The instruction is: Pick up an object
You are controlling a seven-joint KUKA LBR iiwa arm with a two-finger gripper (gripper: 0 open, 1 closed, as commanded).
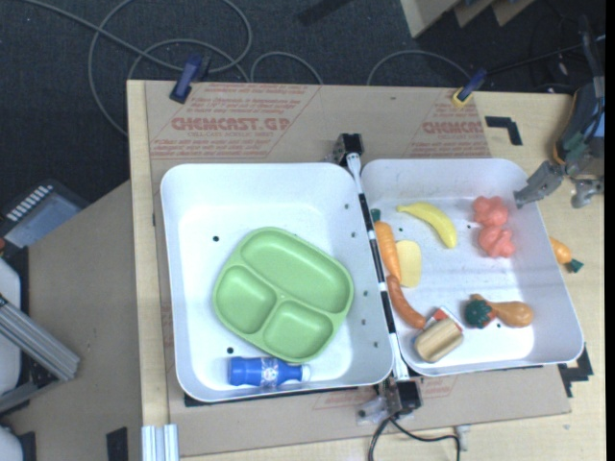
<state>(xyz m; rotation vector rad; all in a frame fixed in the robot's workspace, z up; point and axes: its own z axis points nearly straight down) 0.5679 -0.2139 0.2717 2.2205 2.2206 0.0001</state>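
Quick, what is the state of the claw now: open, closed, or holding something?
Claw: open, holding nothing, at the right bin's upper right rim, beside the pink object.

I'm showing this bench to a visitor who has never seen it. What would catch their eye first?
Probably the big green divided plate, lying in the left bin with a blue bottle on its side just below it. Next comes the colourful heap in the right bin: a yellow banana, a pink lump and an orange carrot along the divider. The gripper hangs over that bin's upper right corner.
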